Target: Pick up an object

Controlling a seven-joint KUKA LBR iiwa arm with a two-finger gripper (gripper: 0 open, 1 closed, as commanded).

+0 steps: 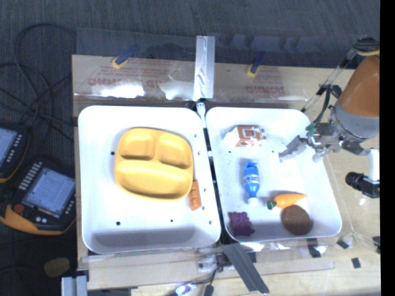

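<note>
The bench (92, 73) carries two shallow white bins next to each other, and the left bin (99, 227) holds the largest thing, a yellow divided plate (154, 162) that lies flat near its middle. A small orange piece (195, 196) rests just beside the plate's lower right corner, close to the wall between the bins. The right bin (321, 184) contains the smaller objects. The grey arm (361, 100) with its orange band comes in from the right side and stands over the upper right part of this bin; its gripper (290, 152) points to the left above the white floor, and nothing is between it and the objects. If the jaws are spread or pressed together, one cannot tell from this view. A white packet with an orange print (247, 134) lies in the upper part of the right bin. Below it a blue bottle (250, 180) lies along the middle. A brown round object (297, 219), perhaps a potato or kiwi, sits in the lower right corner, touching a toy carrot (287, 200) just above it. A small purple bunch, like grapes (241, 223), lies at the lower left.
</note>
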